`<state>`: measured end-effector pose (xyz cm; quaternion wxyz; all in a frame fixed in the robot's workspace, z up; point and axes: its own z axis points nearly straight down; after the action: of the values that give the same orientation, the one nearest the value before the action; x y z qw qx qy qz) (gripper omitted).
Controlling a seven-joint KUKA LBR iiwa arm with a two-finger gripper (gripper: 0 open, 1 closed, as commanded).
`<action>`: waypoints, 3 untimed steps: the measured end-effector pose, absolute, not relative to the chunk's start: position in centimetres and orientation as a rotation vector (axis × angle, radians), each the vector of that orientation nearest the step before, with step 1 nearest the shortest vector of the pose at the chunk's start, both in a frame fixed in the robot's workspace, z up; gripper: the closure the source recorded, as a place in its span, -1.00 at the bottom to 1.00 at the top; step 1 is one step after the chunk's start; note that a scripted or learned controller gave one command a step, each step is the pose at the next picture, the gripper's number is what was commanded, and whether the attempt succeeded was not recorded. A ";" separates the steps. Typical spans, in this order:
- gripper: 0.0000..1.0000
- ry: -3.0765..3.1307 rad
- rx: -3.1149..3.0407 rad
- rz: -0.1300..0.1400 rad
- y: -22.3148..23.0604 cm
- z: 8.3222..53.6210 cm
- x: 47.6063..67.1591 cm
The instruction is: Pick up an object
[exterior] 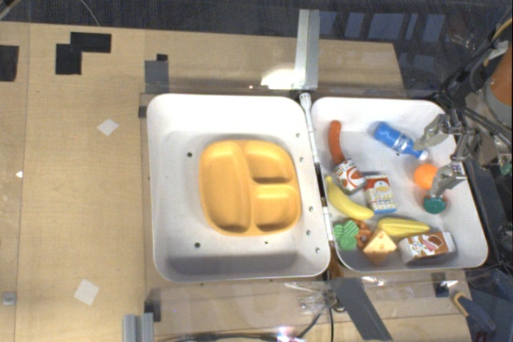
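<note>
1. Orange and smooth, a small round plastic ball (425, 175) lies near the right wall of the right shallow white bin (478, 252), between the two spread metal fingers of the gripper (442, 158); the fingers stand apart on either side of it and nothing is clamped.
2. A blue plastic bottle (393, 138) lies tilted near that bin's far side, and a small round teal cap (434, 205) sits just beside the nearer fingertip.
3. Toy food crowds the rest of that bin: a red-orange sausage (334, 139), a glossy yellow banana (349, 203), two small printed cartons (379, 193), a brown-and-white boxed carton (425, 246), a yellow wedge (403, 227), an orange chunk (378, 247) and a ribbed green piece (346, 235).
4. A yellow moulded plastic tray with three compartments (247, 186) lies in the middle of the left shallow white bin (172, 252).
5. Both bins rest side by side on the pale wooden surface (72, 196).
6. The grey arm (490, 104) reaches in from the right edge, its wrist low over the right bin's right side.
</note>
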<state>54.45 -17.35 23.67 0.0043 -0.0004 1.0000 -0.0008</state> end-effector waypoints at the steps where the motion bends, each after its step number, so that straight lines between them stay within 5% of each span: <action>1: -1.00 3.099 0.495 0.002 -16.3 13.0 58.4; 2: -1.00 3.027 0.810 0.003 -20.3 10.2 60.3; 3: -1.00 2.905 1.232 -0.013 -10.3 9.0 63.7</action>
<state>63.69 -10.28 9.04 -0.0069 0.3905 0.9206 -0.0041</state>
